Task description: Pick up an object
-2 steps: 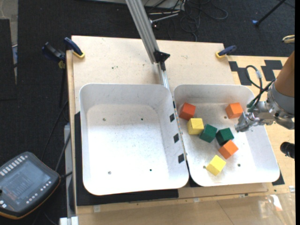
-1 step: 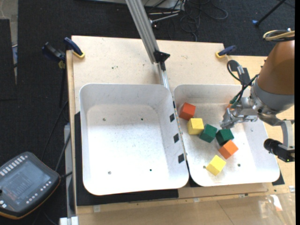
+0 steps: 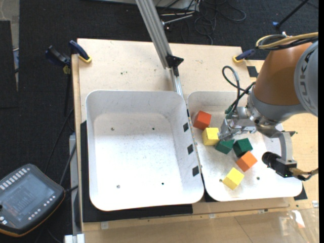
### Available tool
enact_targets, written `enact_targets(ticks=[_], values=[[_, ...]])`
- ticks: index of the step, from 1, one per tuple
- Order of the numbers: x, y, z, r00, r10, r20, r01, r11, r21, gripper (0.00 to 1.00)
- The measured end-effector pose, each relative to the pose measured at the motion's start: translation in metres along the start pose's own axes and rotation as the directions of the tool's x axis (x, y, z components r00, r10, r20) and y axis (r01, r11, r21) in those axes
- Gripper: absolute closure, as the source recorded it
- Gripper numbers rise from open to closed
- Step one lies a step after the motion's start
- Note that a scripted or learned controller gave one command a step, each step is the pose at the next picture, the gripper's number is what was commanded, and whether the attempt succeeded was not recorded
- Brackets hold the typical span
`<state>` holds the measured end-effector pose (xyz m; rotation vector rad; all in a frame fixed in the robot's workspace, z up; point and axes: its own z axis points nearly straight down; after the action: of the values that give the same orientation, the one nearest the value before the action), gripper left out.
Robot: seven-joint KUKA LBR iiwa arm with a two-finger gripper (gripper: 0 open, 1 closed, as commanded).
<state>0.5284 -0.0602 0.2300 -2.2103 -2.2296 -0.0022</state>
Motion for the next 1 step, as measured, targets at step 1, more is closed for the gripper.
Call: enact_targets(ticks=[1], values=[[0.0468,0.0163,-0.0003,1.000,0.000,0.001,0.000,1.000,-0.002,1.00]])
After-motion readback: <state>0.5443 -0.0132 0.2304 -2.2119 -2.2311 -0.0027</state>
